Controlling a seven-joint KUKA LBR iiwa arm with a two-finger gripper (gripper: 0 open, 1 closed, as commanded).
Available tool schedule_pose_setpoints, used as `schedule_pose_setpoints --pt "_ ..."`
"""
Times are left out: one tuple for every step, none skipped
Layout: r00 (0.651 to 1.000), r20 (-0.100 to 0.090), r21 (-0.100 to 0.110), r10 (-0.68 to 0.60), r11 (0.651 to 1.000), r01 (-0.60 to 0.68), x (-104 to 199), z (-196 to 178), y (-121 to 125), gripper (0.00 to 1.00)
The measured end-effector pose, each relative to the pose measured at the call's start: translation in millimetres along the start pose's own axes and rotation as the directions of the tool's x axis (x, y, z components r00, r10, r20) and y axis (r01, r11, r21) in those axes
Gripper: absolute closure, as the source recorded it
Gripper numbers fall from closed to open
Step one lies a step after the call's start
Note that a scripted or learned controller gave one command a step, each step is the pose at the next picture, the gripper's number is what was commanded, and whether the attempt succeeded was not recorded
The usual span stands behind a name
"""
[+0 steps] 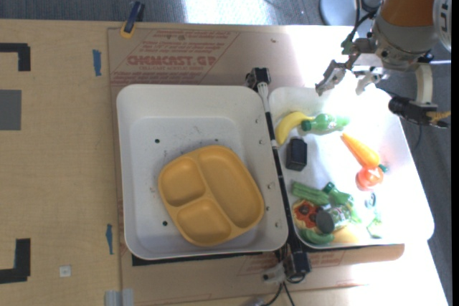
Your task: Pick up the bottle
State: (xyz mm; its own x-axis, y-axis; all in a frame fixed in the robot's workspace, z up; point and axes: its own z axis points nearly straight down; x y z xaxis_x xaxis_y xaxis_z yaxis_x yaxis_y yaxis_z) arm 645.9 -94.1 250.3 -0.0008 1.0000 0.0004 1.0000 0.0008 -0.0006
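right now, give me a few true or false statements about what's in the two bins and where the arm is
1. A yellow tray lies in the left bin. True.
2. The bottle is green and lies on its side in the right bin. True.
3. The gripper holds the bottle. False: it hangs open above the bin's far edge, with nothing between its jaws.
4. The banana lies in the left bin. False: it is in the right bin, next to the bottle.
5. The carrot sits on the tray. False: it lies in the right bin.
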Motion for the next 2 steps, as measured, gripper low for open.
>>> schedule_pose_setpoints --pt "0.999 0.0 0.004 0.045 0.999 -0.045 -17.4 91.8 -1.6 0.0" --pt "0.965 -0.003 -0.011 0.261 0.965 -0.261 -21.5 149.5 1.8 0.0"
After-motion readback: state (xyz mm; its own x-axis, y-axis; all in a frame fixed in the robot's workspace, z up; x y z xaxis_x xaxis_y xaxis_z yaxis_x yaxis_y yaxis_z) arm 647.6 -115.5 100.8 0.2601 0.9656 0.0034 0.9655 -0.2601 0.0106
